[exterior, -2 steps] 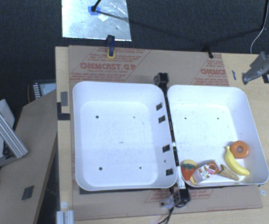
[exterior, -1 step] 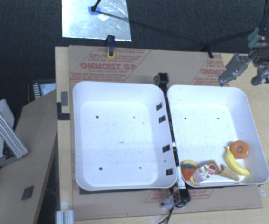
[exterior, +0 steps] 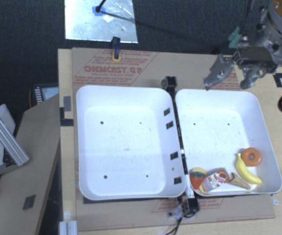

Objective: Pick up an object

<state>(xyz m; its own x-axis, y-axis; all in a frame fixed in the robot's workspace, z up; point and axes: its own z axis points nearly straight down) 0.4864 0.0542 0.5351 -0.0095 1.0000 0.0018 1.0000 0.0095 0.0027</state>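
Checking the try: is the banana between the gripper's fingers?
No: the banana lies in the right bin, far from the gripper.

Robotics lab or test cell, by every sign. Plain wooden bench (exterior: 43, 131) under a brown board stamped "CHEMCAST GP" (exterior: 114, 68), bearing two shallow white bins (exterior: 126, 94) clipped together at mid-frame. Grey industrial arm (exterior: 277, 28) at upper right. Dark carpet (exterior: 23, 18) across the top, with a metal sheet (exterior: 100, 13) at upper centre carrying a patch of blue tape. Aluminium framing rail (exterior: 4, 136) at left edge. Toy food (exterior: 226, 175) heaped in the right bin's lower corner.
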